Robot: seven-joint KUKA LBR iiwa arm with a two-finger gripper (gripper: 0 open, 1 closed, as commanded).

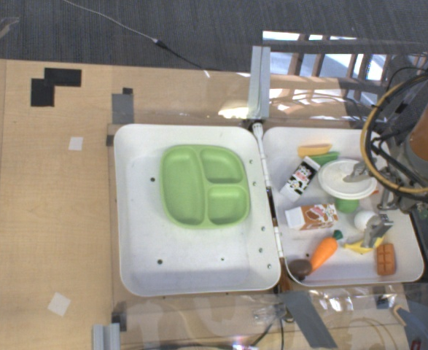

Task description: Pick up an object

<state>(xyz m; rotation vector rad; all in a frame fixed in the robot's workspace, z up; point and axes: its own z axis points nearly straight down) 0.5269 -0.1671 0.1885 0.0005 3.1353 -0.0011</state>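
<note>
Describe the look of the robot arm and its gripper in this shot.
The arm is bulky, with an orange-brown section at the right edge, wrapped in looping black and yellowish cables. Below it sits the gripper, a small grey metal piece over the right bin.

Right bin (416, 265) holds loose items: orange carrot (324, 252) tilted near front; brown-white carton (312, 216) left-centre; black-white carton (302, 177) far-left; yellow piece (314, 150) at far wall; white round lid (347, 179) centre; brown block (386, 258) near-right.
</note>
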